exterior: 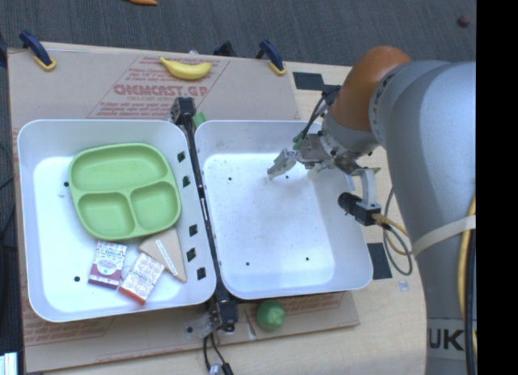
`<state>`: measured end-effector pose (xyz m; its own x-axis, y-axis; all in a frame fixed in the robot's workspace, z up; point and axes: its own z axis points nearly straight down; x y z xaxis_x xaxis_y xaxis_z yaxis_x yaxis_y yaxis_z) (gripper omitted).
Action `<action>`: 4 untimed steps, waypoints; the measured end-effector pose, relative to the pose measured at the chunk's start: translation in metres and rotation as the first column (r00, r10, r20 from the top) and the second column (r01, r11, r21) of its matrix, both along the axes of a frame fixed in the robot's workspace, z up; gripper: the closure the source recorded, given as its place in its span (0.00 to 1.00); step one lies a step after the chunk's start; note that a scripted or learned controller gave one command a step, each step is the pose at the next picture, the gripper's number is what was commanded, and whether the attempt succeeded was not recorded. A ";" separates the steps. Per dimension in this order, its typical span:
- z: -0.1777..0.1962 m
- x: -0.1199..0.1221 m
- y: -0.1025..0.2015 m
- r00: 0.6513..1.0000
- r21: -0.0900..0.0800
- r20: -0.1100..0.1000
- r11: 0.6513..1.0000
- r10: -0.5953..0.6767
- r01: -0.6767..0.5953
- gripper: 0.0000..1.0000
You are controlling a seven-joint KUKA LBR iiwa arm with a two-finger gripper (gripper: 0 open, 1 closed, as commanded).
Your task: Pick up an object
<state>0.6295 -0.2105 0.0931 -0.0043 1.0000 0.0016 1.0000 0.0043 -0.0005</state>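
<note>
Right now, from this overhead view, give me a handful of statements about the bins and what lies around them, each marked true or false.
1. The green divided plate lies in the left bin. True.
2. The banana lies in the right bin. False: it lies on the cardboard behind the bins.
3. The gripper is above the right bin. True.
4. The green ball sits on the plate. False: it sits outside, before the right bin.
</note>
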 end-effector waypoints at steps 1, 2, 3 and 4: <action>0.012 -0.010 0.000 1.000 0.000 -0.002 1.000 -0.002 0.002 0.00; 0.027 0.009 0.000 1.000 0.000 0.000 1.000 0.000 0.000 0.00; 0.015 0.011 0.000 1.000 0.000 -0.003 1.000 0.002 -0.002 0.00; 0.028 0.028 0.000 1.000 0.000 0.001 1.000 0.001 -0.001 0.00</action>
<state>0.6571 -0.2107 0.1208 -0.0054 1.0000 0.0012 1.0000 0.0054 0.0002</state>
